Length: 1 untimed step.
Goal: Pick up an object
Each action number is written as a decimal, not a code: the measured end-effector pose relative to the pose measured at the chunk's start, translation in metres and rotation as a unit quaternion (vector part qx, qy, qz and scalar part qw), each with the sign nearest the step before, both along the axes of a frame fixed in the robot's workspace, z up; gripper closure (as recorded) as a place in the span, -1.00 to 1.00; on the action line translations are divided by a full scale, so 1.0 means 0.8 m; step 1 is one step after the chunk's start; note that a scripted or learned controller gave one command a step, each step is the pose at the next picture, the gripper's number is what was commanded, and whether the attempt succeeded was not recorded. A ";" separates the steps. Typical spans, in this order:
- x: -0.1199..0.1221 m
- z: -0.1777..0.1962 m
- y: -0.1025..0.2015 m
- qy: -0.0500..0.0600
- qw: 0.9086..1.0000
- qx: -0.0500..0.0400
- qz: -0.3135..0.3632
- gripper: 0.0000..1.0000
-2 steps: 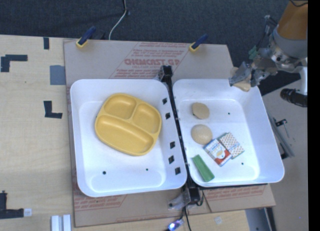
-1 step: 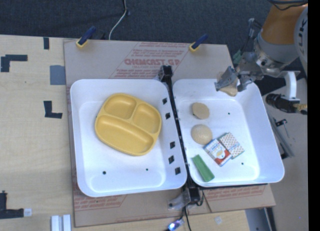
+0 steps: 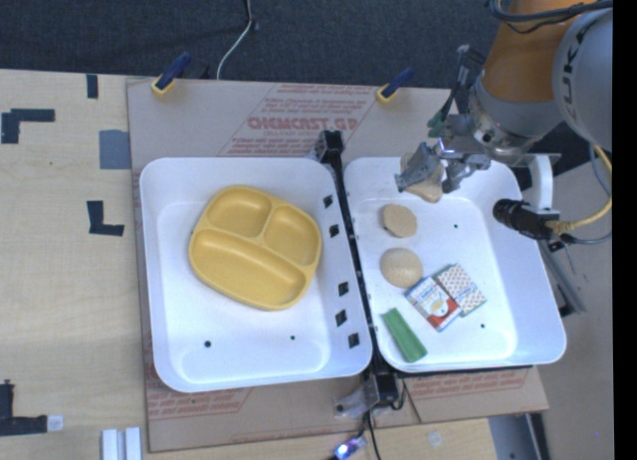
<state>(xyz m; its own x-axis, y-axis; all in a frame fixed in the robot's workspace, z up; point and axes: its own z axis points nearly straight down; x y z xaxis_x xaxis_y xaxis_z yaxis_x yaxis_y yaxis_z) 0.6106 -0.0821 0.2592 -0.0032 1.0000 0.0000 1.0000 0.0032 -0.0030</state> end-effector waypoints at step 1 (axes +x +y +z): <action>-0.032 0.002 0.054 0.000 1.000 0.001 0.001 1.00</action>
